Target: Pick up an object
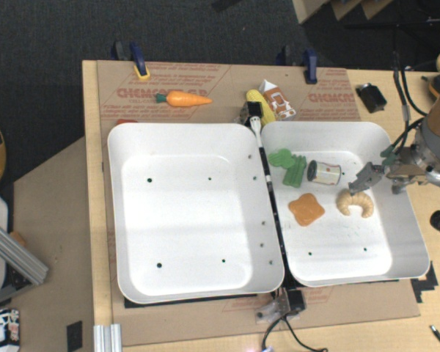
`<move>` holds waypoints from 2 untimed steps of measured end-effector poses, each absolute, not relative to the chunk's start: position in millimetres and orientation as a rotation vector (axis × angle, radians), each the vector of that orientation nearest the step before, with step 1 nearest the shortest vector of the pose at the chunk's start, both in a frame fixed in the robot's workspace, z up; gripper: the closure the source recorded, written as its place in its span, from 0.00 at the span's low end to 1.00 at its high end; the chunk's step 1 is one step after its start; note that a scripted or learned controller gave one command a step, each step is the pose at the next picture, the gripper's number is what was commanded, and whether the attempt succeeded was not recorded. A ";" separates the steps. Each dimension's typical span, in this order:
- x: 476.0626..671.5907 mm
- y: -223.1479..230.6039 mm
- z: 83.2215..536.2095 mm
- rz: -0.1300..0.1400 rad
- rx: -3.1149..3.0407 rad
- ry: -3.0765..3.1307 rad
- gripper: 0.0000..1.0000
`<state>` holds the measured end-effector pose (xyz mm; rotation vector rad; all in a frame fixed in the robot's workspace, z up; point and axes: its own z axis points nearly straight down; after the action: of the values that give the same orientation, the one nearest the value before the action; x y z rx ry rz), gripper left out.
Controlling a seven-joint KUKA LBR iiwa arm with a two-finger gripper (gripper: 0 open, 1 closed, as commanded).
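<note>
Gripper [364,181] at croissant's [357,204] twelve o'clock, fingers' spread unclear; arm [434,141] cut off at three o'clock, over right bin [396,259].

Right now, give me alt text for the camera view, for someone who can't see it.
A grey robot arm reaches in from the right, its gripper poised just above a croissant in the right white bin, which also holds an orange slice, a green toy and a small can. A toy carrot lies on the board behind the left bin.

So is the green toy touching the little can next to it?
Cannot tell. In the camera view the green toy and the little can sit right against each other, with no plain gap or contact.
</note>
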<state>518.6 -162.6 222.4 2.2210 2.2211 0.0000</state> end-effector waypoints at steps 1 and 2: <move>545.0 -108.4 116.9 -0.003 2.221 2.234 0.00; 545.6 -112.8 133.4 0.001 2.221 2.219 1.00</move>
<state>545.6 -112.8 133.4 2.2210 2.2193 0.0013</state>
